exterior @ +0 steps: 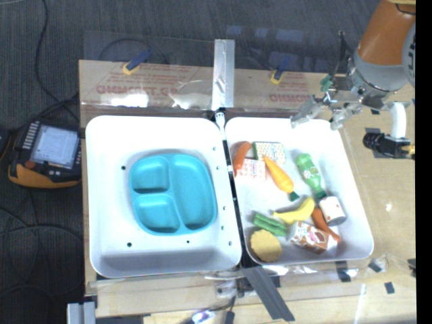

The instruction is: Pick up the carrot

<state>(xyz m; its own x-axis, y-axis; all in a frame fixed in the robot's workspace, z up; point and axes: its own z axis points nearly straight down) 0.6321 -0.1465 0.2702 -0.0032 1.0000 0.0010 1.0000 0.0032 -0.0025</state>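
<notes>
Gripper (322,112) above the far rim of the right bin (351,181), jaws spread wide, nothing between them. The carrot (279,172) lies in the bin's middle, touching a small box (268,150) and just beside a green bottle (310,170). Likely fault: a finger striking these neighbours and closing on the wrong item. Open room lies along the bin's far wall.

Arm enters from upper right, orange band above grey wrist, wrist angled down-left toward the right bin's (351,181) far right corner, claw (322,113) hanging just over that corner's rim, its two fingers (304,115) splayed apart, nothing between them.
</notes>
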